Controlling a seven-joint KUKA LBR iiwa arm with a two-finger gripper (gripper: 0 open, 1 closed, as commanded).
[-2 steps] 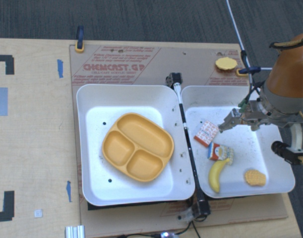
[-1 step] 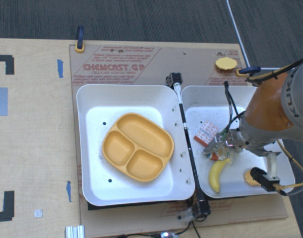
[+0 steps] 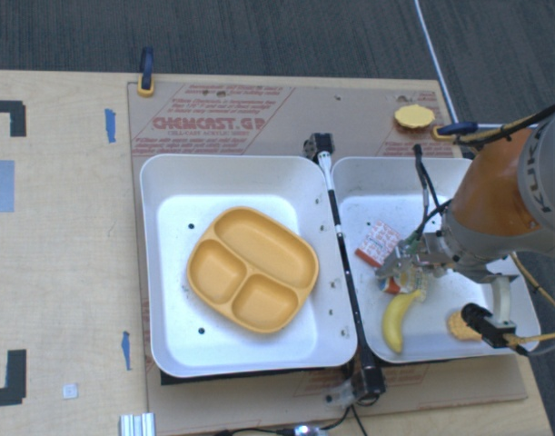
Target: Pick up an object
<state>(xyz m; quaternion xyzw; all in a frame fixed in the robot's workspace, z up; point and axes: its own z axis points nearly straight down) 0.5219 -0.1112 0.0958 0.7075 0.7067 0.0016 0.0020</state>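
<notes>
In the right bin (image 3: 354,209), my gripper (image 3: 406,266) is low over a small cluster of objects. Right under it lies a small red and green item (image 3: 394,285), partly hidden by the gripper. A yellow banana (image 3: 396,322) lies just below that, pointing toward the bin's front. Up and to the left of the gripper rests a red and white packet (image 3: 379,242). A round tan cookie (image 3: 460,324) sits near the front right corner. Nothing can be seen lifted off the bin floor.
The left bin (image 3: 168,243) holds a yellow divided plate (image 3: 252,270). The ridge between the bins (image 3: 339,243) runs just left of the packet. A yellow disc (image 3: 414,116) lies on the cardboard behind the right bin. Cables trail along the arm (image 3: 500,198).
</notes>
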